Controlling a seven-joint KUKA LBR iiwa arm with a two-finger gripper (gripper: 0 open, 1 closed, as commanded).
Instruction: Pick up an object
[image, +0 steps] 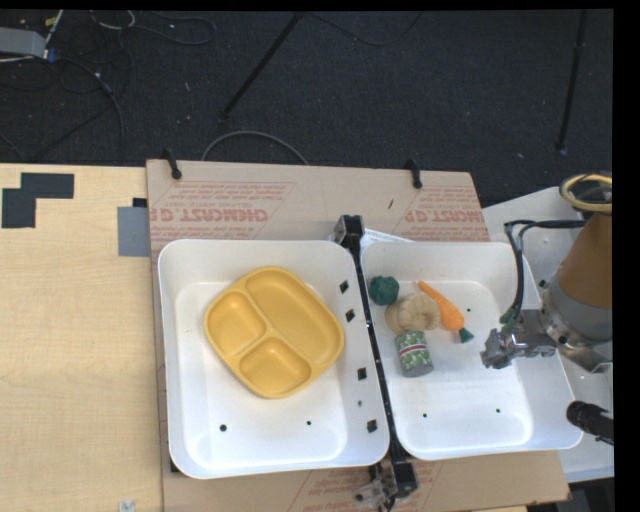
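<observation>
The right bin holds a small cluster near its left wall: a dark green round piece, a tan lumpy ball, an orange carrot with a green tip, and a green-labelled can lying on its side. My gripper hovers at the bin's right side, about level with the can and well to the right of it. It is a small dark metallic shape and nothing shows between its fingers.
A yellow three-compartment plate lies in the left bin. A black divider separates the bins. Cables loop down to the wrist at the right. Cardboard backs the bins.
</observation>
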